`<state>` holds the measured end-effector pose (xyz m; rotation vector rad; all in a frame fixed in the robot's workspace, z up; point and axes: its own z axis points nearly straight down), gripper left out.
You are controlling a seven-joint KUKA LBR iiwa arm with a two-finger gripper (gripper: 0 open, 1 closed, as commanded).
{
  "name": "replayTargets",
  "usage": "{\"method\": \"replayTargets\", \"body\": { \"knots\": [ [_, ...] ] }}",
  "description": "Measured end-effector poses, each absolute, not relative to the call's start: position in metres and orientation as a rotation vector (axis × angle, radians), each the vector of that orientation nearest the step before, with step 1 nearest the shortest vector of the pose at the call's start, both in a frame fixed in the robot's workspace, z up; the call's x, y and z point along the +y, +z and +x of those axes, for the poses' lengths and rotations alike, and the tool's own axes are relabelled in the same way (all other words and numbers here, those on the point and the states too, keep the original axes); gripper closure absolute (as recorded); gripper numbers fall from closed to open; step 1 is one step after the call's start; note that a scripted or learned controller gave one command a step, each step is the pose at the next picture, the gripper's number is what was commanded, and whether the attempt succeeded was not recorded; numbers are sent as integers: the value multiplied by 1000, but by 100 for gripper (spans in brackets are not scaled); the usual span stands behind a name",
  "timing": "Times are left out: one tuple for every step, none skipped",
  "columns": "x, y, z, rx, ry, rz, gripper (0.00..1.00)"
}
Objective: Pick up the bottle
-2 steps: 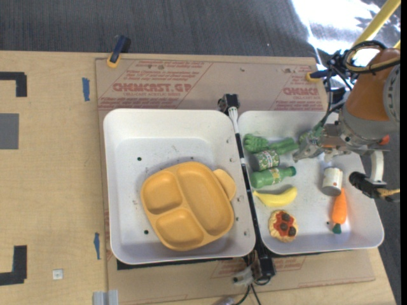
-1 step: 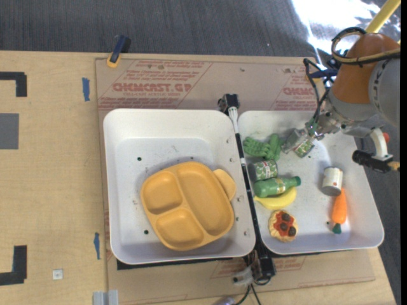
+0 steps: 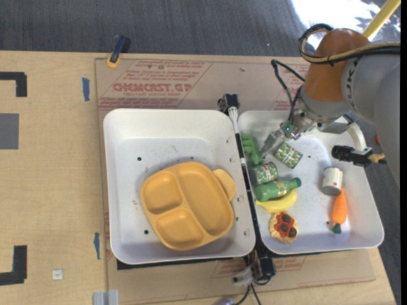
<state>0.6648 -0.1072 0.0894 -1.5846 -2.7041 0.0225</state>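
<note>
Green bottle, yellow label, lying on its side, cap toward 3 o'clock, right bin.

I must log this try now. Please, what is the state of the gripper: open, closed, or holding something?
Gripper: cannot be told. It hangs over the right bin, above the green bottle, not around it.

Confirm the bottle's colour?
Green, with a paler label; the bottle lies on its side in the right bin, clearest in the camera view.
</note>
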Motion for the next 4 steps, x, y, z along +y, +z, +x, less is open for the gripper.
{"method": "replayTargets", "body": {
  "knots": [
    [-107, 89, 665, -2704, 22, -1584, 0],
    [-105, 101, 670, -2726, 2, -1593, 100],
    [-102, 91, 579, -2587, -11, -1808, 100],
    [-164, 225, 617, -2671, -1, -1664, 100]
  ]
}}
